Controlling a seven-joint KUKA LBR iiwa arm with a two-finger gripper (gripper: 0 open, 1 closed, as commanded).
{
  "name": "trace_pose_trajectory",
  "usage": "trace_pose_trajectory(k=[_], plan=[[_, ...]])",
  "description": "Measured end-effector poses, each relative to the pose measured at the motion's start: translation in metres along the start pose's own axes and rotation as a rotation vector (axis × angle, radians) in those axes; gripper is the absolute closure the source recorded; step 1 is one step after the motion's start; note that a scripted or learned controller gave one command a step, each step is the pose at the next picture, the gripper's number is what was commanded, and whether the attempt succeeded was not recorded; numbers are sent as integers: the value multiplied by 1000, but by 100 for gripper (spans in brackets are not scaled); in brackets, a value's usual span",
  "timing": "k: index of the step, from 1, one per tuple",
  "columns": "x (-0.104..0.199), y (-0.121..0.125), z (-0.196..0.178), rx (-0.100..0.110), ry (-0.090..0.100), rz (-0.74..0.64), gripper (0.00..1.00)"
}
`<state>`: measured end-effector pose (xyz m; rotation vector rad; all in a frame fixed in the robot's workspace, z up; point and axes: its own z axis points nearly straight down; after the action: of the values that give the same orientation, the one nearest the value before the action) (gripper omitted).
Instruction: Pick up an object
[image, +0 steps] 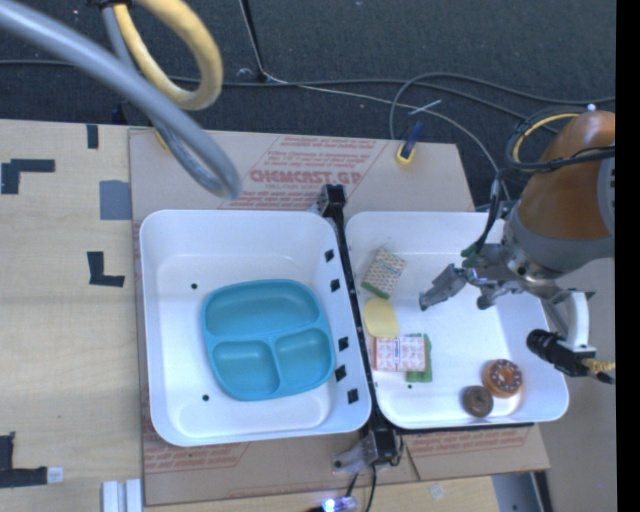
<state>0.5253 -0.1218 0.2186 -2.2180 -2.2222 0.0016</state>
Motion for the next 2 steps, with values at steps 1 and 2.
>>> trace_pose_trajectory(k=[1,2], plan=[[8,-4,58,1,-1,1,0],[-1,-9,115,2,0,2,0]])
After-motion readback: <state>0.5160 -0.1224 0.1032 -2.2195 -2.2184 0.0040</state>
